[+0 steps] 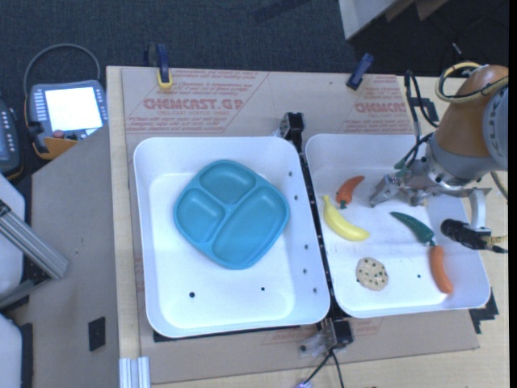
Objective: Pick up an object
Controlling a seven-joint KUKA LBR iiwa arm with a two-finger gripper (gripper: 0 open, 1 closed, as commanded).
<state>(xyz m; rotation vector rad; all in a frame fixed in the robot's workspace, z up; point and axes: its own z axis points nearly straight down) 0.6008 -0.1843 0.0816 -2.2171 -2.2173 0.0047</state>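
In the right bin (477, 297) lie several toy foods. A small red pepper (349, 188) sits at the left, with a yellow banana (343, 221) just below it. Nearer the front are a chocolate-chip cookie (371, 273), a green pepper (414, 226) and an orange carrot (441, 269). My gripper (388, 191) hangs low over the middle of this bin. It is just right of the red pepper and above the green pepper. Nothing shows as held in it.
The left bin (153, 217) holds a blue divided plate (232, 213). A black ridge (313, 217) separates the two bins. The arm's orange band (467, 120) and grey wrist cover the right bin's far right corner. A tablet (71, 107) stands off the bench at the left.
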